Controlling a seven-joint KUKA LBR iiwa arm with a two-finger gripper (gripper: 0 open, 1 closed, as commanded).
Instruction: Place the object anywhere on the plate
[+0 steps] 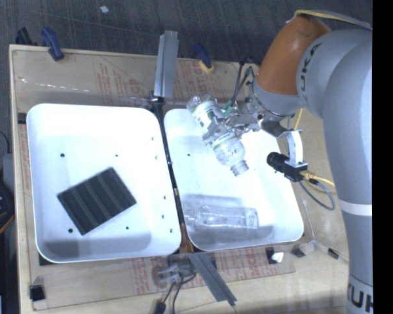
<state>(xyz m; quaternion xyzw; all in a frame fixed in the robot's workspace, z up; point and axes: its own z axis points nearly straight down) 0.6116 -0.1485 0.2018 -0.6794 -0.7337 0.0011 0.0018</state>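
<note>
A dark ribbed rectangular plate (97, 199) lies flat in the left bin (46, 120), toward its front. My gripper (230, 125) hangs over the back of the right bin (283, 198), shut on a clear plastic bottle (226, 150) with a green-and-white label. The bottle is tilted, its capped end pointing down and to the right, and it looks lifted off the bin floor. The plate sits well to the left of the gripper, across the divider between the bins.
A second clear bottle (221, 218) lies on its side along the front wall of the right bin. A metal bar (164, 64) stands at the back between the bins. Blue clamps (51, 44) hold the bench's far edge.
</note>
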